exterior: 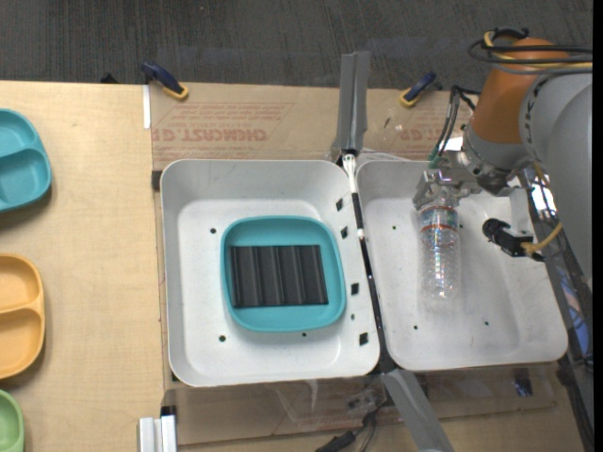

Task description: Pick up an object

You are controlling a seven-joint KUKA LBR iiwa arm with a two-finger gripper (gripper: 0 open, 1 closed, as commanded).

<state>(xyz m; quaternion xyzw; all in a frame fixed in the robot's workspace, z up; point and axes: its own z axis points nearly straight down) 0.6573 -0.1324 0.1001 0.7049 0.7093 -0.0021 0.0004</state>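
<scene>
One clear bottle (pixel 439 252) lies under the claw (pixel 437 196) (grip state unclear) — round, slick plastic could roll or slip away.

Two bins sit side by side on the worktop (pixel 85 121). The left bin (pixel 188 252) holds a tray (pixel 280 273) at its centre. A bottle (pixel 439 252) lies in the right bin (pixel 509 328) (tool (pixel 438 194) at its far end). Three dishes (pixel 19 168) line the worktop's left edge
</scene>
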